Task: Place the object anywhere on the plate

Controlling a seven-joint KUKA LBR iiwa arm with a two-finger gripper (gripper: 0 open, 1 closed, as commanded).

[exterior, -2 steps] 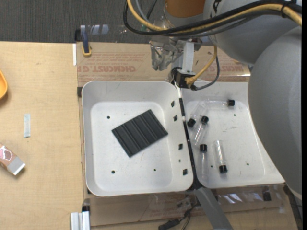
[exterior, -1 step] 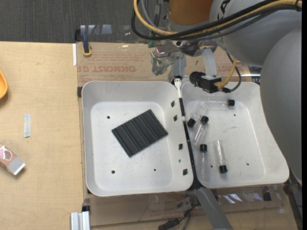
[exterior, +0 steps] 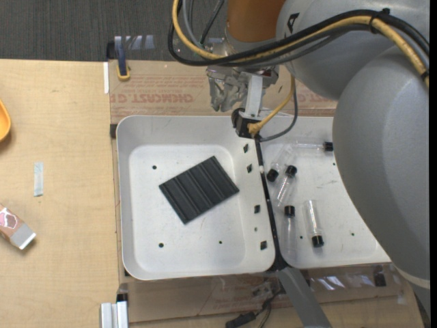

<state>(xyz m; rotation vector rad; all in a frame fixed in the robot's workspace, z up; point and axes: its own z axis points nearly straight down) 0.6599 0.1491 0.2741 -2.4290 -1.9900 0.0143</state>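
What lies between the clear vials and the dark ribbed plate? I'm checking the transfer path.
The raised rims where the two bins meet separate the vials in the right bin from the plate in the left bin; the plate's top is bare.

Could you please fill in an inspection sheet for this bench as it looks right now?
Surface: wooden bench bearing two shallow white bins, left bin and right bin, side by side.
Job's things: dark ribbed plate lying flat and turned at an angle in the left bin; clear vials with black caps scattered in the right bin.
Clutter: small wrapped item, a grey strip and an orange edge on the bench.
Grippers: pincer above the bins' far rim, holding nothing visible.
Cables: yellow and black cables looped around the wrist.
Surroundings: cardboard behind the bins; blue clamp.
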